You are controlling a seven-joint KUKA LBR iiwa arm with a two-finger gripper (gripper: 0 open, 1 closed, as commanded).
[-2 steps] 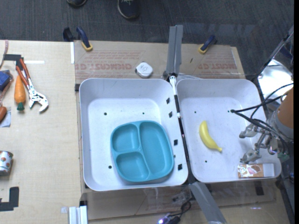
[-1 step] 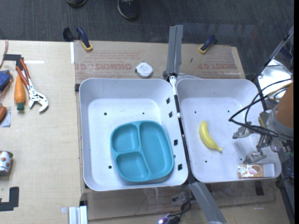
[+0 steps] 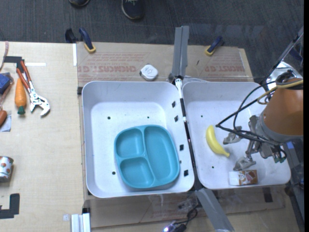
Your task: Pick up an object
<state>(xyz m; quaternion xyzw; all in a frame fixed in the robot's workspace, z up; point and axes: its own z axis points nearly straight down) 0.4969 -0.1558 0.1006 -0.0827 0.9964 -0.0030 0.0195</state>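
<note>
You have not picked anything up yet. The gripper (image 3: 237, 152) is low in the right bin (image 3: 203, 105), at the lower right of the frame, and nothing is between its fingers.

Two things lie in that bin. A yellow banana (image 3: 215, 140) sits near the middle of the bin, just left of the gripper. A small white and brown packet (image 3: 244, 177) lies near the bin's bottom edge, just below the gripper.

Look at the jaws. They stand apart, wide open. One finger (image 3: 231, 139) points toward the banana and ends just beside its lower tip. I cannot tell if it touches the banana or only comes close. The other finger (image 3: 244, 163) hangs right above the packet, and it may be touching the packet's top edge, but that is hard to see. So the open gap between the fingers sits on bare bin floor, between the two things, not around either one.

The left bin (image 3: 96, 105) holds a blue plate (image 3: 145, 156) with three parts. It is well apart from the gripper.

What is left is nearly the whole job. I think you need to get the gap over the banana or the packet, close on it, and lift. If the jaws close right here, they might grab nothing.
</note>
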